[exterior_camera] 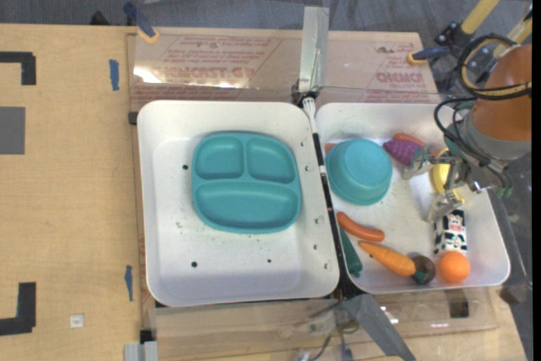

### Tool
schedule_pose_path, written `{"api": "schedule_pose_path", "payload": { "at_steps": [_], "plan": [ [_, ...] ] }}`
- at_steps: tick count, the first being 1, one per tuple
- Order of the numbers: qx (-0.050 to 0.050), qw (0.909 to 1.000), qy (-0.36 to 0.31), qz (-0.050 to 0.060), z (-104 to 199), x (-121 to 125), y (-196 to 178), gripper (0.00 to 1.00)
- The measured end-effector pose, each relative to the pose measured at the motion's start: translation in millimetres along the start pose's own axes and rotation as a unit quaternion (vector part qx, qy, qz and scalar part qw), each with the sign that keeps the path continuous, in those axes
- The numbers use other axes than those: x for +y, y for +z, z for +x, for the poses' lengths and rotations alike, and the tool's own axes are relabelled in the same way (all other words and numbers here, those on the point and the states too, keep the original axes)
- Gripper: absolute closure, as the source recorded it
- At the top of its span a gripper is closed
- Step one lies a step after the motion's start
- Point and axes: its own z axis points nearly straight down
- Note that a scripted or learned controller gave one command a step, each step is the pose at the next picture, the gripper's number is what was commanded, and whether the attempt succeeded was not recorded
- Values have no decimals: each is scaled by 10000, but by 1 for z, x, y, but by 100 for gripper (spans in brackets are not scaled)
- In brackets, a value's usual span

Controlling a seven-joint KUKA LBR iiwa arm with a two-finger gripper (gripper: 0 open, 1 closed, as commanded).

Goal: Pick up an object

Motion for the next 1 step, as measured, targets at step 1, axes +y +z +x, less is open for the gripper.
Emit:
{"api": "schedule_pose_path", "payload": {
  "at_steps": [1],
  "plan": [
    [-8,10000,2,-4,24,14,-1,0]
  ]
}}
